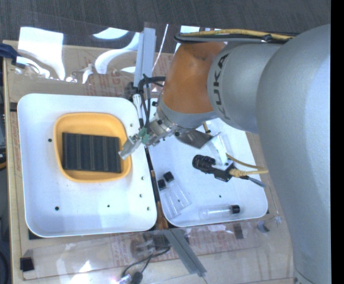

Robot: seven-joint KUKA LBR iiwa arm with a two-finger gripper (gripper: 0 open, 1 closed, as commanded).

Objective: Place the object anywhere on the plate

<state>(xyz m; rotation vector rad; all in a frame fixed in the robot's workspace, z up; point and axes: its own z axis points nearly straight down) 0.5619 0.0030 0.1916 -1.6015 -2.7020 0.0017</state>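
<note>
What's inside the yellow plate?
A dark ribbed block lies flat inside the yellow plate. The claw hangs over the plate's right rim, covering that edge, so whatever sits beneath it is hidden.

Two bins (35, 158), one plate (65, 129)

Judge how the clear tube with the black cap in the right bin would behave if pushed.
The clear tube lies on its side and looks round, so it would probably roll. It seems thin and see-through, so likely light. Its smooth wall may slip in the pincer.
</note>
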